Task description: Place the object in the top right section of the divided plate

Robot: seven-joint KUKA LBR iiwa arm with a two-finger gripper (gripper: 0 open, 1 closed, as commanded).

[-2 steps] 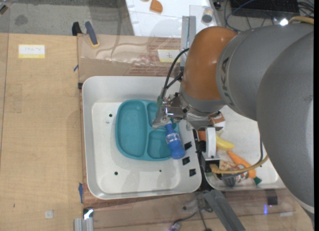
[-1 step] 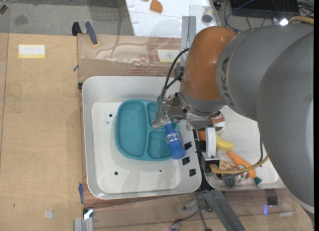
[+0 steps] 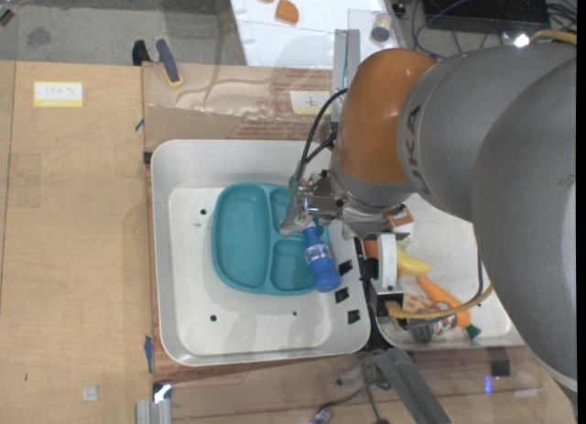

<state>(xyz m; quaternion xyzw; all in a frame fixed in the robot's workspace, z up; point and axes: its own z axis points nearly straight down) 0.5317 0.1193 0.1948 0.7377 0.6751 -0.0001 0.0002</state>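
Left-hand shallow white plastic bin (image 3: 174, 257):
- Contains one teal plastic divided plate (image 3: 240, 239), lying flat near the bin centre.
- Plate layout: one large section at the left, two smaller sections at the right, one above the other.
- Large left section bare.

Small blue plastic bottle (image 3: 321, 265):
- Lying tilted at the lower right of the plate, across the rim of the lower right section, with the lower end reaching out over the bin floor.
- Not in the top right section.

Two-finger gripper (image 3: 295, 216):
- Positioned low over the top right section of the plate, just above the upper end of the bottle.
- Spread or pressed together: cannot tell from this angle. Contact with the bottle likewise unclear.

Right-hand shallow white bin (image 3: 453, 239):
- Largely covered by the grey arm (image 3: 494, 138) with its orange band (image 3: 385, 111).
- Visible contents: a yellow elongated object (image 3: 412, 266) and an orange tapered object (image 3: 438, 292), close together near the left wall, plus further small items too hidden to identify.
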